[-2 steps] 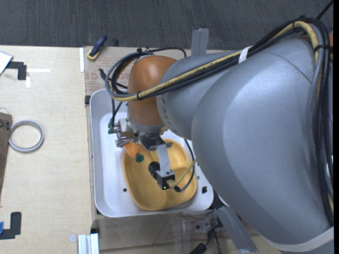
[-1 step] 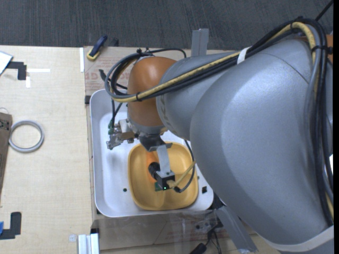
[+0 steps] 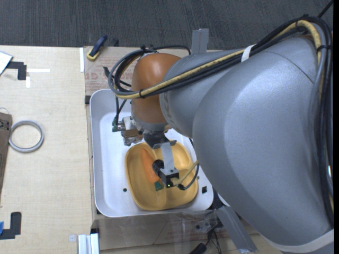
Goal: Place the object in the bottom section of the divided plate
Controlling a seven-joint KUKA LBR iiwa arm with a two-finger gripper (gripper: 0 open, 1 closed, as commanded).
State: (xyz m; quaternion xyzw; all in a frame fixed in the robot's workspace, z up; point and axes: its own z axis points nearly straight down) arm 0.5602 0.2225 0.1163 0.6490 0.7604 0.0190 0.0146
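Glossy white plastic bin (image 3: 103, 157), smooth yellow plastic divided plate (image 3: 139, 192), matt pale wooden bench (image 3: 53, 157).

The plate (image 3: 139, 187) is yellow and divided, lying flat in the white bin's near half. An orange carrot (image 3: 150, 167) (long and slender, with a green tip at its near end) lies lengthwise in the plate's left section, beside the central ridge.
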